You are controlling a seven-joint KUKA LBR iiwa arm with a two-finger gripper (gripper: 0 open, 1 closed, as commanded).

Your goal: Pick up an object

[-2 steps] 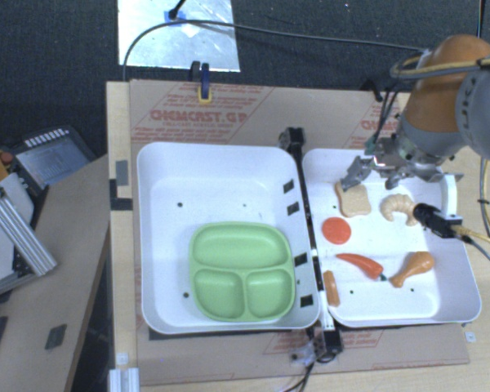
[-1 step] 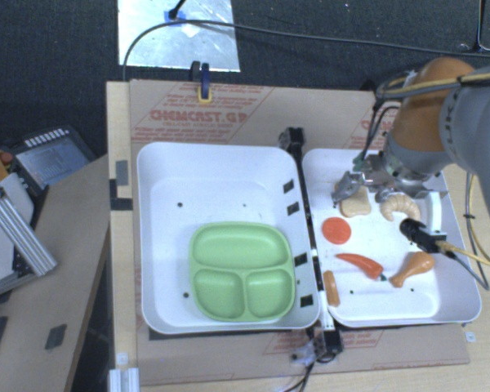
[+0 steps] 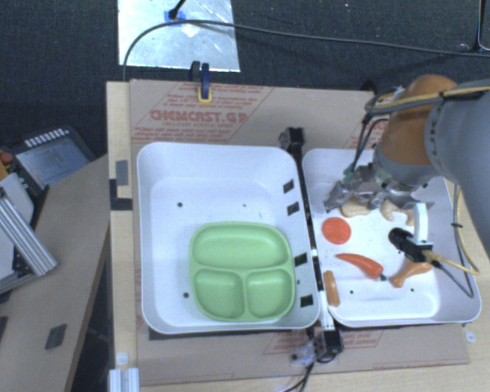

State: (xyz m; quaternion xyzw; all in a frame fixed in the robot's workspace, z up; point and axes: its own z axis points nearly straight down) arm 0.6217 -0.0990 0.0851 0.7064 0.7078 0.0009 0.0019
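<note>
beige plastic piece [image 3: 355,209] lies just under the gripper [image 3: 361,193], above the red disc [image 3: 336,230]; probably light, stiff, slippery, best pinched across its narrow middle. jaw state: cannot tell.

**Even overhead light, soft focus**

The light is bright and diffuse. The white bins [image 3: 229,166] look nearly washed out, with faint shadows along their walls. A foil sheet [image 3: 180,23] at the top throws patchy glare. The dark floor swallows detail. The whole frame is slightly soft and grainy, and small items blur.
</note>
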